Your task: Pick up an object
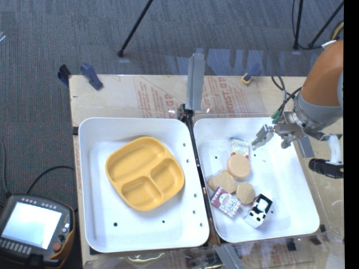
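Note:
Several small items lie in the right bin (291,206): a white packet (240,147), a round tan disc (239,166), a tan heart-shaped piece (222,181), a smaller tan disc (245,193), a pink packet (225,201) and a black-and-white toy (258,210). My gripper (274,138) hangs over the bin's upper right part, to the right of the white packet. Its fingers are spread open, with nothing between them.
The left bin (92,206) holds a yellow divided plate (145,172). A grey metal post (195,86) stands at the back between the bins. Blue clamps (90,75) grip the bench's far edge. A teach pendant (33,228) lies on the floor at the lower left.

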`<state>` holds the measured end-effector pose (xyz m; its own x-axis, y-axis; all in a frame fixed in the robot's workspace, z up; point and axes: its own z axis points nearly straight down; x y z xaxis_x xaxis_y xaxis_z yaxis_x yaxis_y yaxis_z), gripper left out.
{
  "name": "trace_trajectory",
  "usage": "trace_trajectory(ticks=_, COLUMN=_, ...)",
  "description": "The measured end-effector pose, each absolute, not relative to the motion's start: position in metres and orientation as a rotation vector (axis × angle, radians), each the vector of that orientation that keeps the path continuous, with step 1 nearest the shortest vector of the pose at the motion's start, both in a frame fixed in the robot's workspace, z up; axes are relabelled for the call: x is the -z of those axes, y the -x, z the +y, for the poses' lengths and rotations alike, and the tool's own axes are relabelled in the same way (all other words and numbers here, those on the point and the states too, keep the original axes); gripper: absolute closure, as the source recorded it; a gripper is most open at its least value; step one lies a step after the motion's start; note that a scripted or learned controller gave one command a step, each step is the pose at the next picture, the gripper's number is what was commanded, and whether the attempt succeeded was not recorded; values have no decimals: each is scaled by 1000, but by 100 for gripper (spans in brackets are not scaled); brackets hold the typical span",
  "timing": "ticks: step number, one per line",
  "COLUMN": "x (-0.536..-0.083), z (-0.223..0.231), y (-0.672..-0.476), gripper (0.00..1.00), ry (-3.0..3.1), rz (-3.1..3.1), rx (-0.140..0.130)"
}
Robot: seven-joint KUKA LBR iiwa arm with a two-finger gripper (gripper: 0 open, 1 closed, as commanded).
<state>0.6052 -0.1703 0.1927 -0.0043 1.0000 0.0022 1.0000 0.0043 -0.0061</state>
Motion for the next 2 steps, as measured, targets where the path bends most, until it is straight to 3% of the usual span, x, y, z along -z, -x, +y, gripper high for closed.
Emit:
trace_trajectory(ticks=1, x=-84, z=-139, y=-644, gripper=0, ry=2456, rz=-1950, rx=-5)
trace_trajectory(ticks=2, x=-91, z=-138, y=-643, gripper=100, ry=2450, rz=-1954, rx=-13)
